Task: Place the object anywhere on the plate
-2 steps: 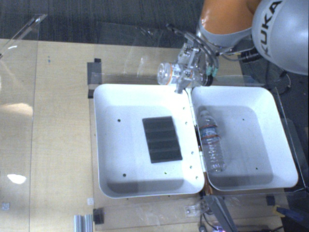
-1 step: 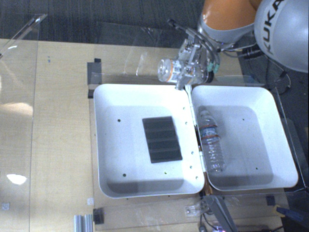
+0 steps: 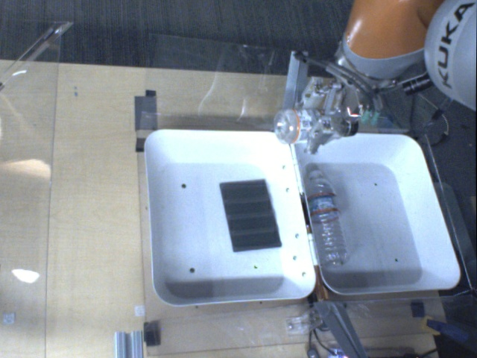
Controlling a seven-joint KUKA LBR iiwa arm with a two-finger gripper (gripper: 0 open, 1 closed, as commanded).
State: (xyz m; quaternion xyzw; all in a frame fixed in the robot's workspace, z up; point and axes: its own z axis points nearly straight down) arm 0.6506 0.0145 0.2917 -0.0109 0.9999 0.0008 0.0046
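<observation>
One clear plastic bottle point(image 3: 326, 218) lies lengthwise along the right bin's point(image 3: 436, 200) left wall. I see a dark ribbed plate point(image 3: 250, 215). I cannot tell the gripper's point(image 3: 322, 125) state.

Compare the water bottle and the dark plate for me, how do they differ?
The water bottle is clear plastic, while the dark plate is black and ridged. The bottle lies on its side in the right bin, along its left wall; the plate lies flat in the middle of the left bin. The bottle is long and rounded, the plate a flat rectangle. Both rest untouched, with the hand above the bins' far edge.
</observation>
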